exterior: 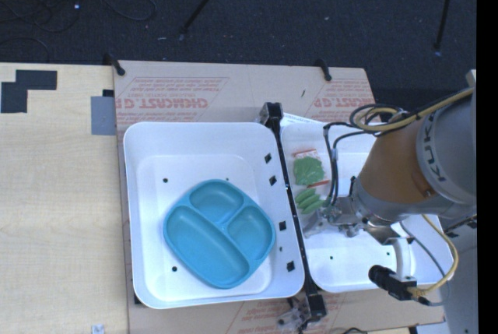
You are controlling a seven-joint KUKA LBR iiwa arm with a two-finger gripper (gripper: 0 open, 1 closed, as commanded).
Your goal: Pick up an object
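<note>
A blue divided plate (219,232) lies in the left white bin (148,169). In the right white bin (342,278) two green objects rest near the left wall: a rounder one (308,169) and, just below it, a longer one (309,200). The grey arm with its orange band (397,165) reaches in from the right and hangs over the right bin. Its gripper (325,219) sits low at the bin's left side, just below and right of the longer green object. The arm's body hides much of the bin's middle.
A black divider (285,200) with clips runs between the two bins. Cables (373,118) loop over the arm near the right bin's far edge. Cardboard (179,95) lies under both bins, with pale wooden bench surface to the left.
</note>
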